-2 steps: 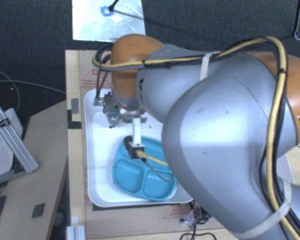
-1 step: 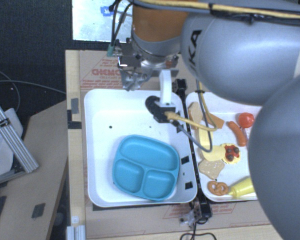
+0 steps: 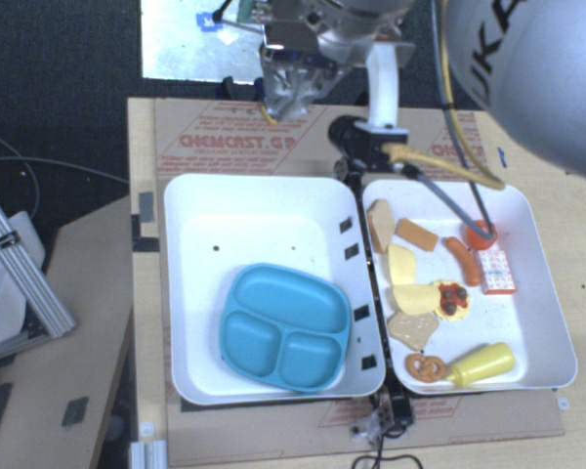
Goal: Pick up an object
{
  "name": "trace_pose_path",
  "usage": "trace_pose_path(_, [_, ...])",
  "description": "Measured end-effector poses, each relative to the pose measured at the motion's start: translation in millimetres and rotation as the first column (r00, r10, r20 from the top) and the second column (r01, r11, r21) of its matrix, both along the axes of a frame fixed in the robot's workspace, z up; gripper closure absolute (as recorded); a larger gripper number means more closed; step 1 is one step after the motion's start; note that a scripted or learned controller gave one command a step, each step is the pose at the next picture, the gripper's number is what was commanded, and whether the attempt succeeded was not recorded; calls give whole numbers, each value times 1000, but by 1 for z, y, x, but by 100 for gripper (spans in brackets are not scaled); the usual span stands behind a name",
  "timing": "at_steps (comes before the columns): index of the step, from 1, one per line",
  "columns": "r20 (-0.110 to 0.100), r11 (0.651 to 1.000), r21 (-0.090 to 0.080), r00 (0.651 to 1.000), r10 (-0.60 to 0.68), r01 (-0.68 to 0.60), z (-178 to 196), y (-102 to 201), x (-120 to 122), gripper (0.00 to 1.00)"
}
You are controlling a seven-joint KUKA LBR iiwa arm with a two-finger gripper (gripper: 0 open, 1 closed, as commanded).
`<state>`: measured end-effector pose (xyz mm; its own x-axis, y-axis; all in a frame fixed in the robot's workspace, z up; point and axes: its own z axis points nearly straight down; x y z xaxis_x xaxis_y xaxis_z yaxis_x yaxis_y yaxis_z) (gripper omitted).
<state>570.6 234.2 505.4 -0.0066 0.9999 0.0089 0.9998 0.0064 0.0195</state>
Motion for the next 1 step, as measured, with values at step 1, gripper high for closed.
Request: trace_pose_path(1, [-18, 1000, -12, 1000, -15, 15, -34, -88, 58, 100])
